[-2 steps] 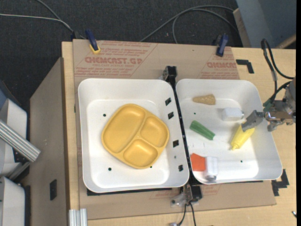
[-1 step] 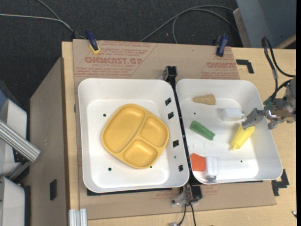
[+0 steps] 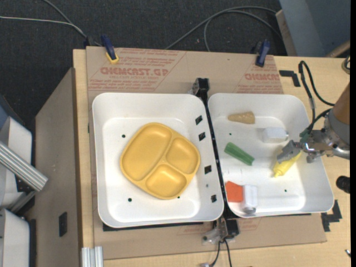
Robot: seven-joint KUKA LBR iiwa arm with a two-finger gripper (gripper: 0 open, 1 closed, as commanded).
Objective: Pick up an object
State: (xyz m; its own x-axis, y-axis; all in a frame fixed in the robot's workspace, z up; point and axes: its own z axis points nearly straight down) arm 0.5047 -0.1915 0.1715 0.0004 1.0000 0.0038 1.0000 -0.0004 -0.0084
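two white bins sit side by side on the bench. left bin (image 3: pixel 105 149) has a yellow plate (image 3: pixel 160 160) with three parts lying in its middle. right bin (image 3: pixel 311 188) has small things in it. a tan lump (image 3: pixel 242 117) lies near the far wall. a white block (image 3: pixel 272 133) lies just in front of it, a bit to the right. a green stick (image 3: pixel 239 153) lies tilted near the middle. an orange block (image 3: pixel 235 192) sits at the near edge, touching a white piece (image 3: pixel 250 196) beside it. a yellow thing (image 3: pixel 285 164) lies on the right side of this bin. the gripper (image 3: pixel 295 148) comes in from the right and is low over the top end of the yellow thing. its jaws look spread a little, and they are pinching nothing that i can see. the yellow thing lies on the bin floor.
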